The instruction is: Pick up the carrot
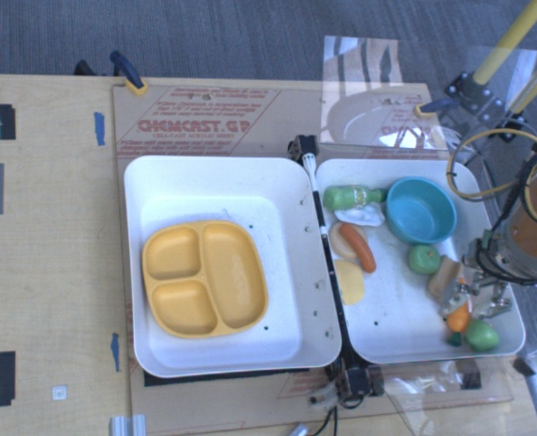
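Note:
The carrot (458,319) is a small orange piece with a green tip, lying near the front right corner of the right bin (404,334). My gripper (472,298) comes in from the right and hangs directly over the carrot's upper end, very close to it or touching it. The wrist and cables hide where they meet, so I cannot tell whether the carrot is held.
A green round fruit (482,335) sits against the carrot's right side, and a tan piece (442,277) and a green apple (422,259) lie just behind. A blue bowl (420,210), green bottle (352,196), hot dog (357,246) and yellow slice (348,282) share this bin. The left bin holds a yellow divided plate (204,278).

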`<act>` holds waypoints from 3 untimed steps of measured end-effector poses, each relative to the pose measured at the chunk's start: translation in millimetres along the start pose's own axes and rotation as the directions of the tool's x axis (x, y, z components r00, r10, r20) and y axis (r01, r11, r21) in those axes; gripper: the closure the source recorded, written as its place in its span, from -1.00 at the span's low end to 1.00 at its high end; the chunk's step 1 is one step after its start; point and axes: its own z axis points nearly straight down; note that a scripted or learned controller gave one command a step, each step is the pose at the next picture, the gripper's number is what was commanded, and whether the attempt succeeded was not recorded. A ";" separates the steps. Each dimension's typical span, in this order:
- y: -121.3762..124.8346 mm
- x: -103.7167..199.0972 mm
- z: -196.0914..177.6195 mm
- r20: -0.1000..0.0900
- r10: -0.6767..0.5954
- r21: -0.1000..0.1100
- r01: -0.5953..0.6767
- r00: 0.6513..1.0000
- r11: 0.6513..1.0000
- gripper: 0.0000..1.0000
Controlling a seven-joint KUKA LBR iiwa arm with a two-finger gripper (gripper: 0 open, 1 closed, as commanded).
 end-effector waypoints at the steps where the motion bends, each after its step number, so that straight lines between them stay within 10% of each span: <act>1: 5.8 2.8 -0.4 0.000 -0.353 0.005 0.353 0.936 0.936 1.00; 3: 3.8 -2.9 -19.9 0.009 -0.347 0.015 0.347 0.938 0.938 1.00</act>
